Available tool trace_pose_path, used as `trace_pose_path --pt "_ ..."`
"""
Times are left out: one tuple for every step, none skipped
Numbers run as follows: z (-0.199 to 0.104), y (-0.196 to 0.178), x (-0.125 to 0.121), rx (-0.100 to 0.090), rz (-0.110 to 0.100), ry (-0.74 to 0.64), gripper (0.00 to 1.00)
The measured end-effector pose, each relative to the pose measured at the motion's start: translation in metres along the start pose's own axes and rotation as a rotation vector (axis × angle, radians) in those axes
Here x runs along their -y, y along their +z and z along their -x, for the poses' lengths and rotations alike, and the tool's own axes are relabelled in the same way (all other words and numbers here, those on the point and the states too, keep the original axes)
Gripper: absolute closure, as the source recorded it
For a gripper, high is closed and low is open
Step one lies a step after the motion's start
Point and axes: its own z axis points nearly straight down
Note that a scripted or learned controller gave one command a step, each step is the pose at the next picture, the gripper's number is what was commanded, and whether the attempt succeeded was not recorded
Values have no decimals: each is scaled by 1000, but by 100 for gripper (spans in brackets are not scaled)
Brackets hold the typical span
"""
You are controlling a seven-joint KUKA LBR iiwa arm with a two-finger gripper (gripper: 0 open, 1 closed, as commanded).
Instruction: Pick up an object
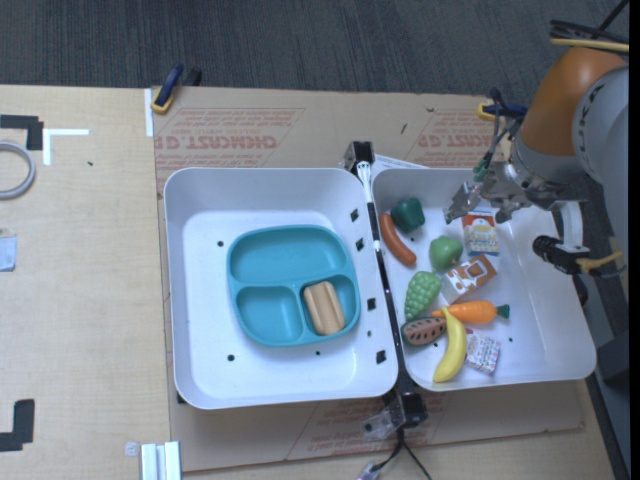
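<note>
My gripper [481, 204] hangs over the back of the right bin [560, 353], open, nothing between its fingers. Just below it lies a small white and red carton [481, 236]. Around that lie a dark green pepper [407, 211], an orange-red sausage [398, 240], a light green pear [445, 253], a bunch of green grapes [422, 293], a brown carton [470, 274], a carrot [472, 312], a banana [452, 349], a brown oval toy [423, 330] and a small white packet [484, 354].
The left bin [200, 358] holds a teal divided plate [260, 268] with a tan bun [323, 307] in its lower right compartment. The arm's orange band [560, 103] rises at the right. Cardboard covers the bench around the bins.
</note>
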Motion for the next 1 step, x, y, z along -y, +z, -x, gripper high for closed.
trace_pose_path --pt "0 -10 -1 1 1 -2 100"
